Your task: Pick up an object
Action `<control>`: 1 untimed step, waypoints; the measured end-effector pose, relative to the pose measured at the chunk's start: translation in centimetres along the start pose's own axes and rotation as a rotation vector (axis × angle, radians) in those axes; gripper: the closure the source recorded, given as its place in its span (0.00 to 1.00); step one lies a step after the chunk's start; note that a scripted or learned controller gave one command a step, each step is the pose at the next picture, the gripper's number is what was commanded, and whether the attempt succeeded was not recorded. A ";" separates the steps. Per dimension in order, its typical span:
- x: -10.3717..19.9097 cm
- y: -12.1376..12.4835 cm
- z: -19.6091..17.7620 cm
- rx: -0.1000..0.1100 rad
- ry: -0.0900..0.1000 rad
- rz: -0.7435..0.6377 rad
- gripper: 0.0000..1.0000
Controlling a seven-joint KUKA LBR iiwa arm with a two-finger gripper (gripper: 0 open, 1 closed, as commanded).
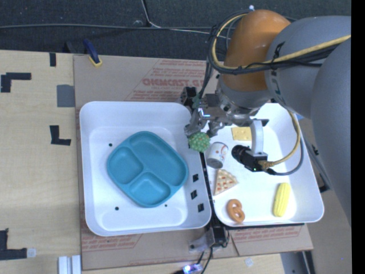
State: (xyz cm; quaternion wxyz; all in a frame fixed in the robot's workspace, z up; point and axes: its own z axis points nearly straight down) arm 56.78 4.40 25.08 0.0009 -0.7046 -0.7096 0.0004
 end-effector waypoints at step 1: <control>4.5 1.4 2.0 0.001 -0.001 0.002 1.00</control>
